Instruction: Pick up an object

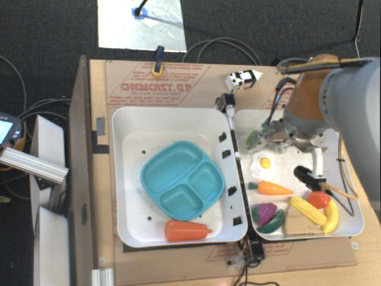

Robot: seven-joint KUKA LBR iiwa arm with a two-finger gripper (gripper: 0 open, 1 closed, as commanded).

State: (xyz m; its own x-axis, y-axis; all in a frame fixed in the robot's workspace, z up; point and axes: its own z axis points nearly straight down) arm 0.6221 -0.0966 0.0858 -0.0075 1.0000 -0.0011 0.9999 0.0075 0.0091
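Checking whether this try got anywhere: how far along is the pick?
Done: the arm has reached over the right bin, with the hand near its back left corner. In hand: nothing visibly held. Left: the pick itself. The fried egg, carrot, corn and banana lie on the bin floor; the blue plate sits in the left bin.

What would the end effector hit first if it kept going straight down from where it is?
Probably the bare floor of the right bin just above the toy fried egg; the end effector hangs near there, but depth is hard to judge.
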